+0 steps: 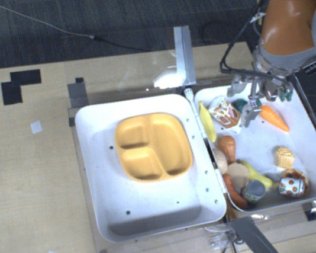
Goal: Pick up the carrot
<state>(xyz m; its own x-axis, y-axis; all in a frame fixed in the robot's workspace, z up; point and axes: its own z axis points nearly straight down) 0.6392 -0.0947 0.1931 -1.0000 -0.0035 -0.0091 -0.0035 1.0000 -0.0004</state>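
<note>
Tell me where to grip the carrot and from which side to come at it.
Grip the carrot across its thicker upper-left half, coming straight down from above. It lies flat and slanted on the right bin's floor, apart from the other items, so the gripper likely has room either side.

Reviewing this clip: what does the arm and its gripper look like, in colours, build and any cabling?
The arm has a rounded orange section with a grey-white housing beside it bearing dark lettering. Black cables loop around its left side. Below hangs the gripper, a small metallic grey assembly with dark fittings and slim pale fingers.

orange carrot [274, 117] — yellow tray [152, 147]
</note>
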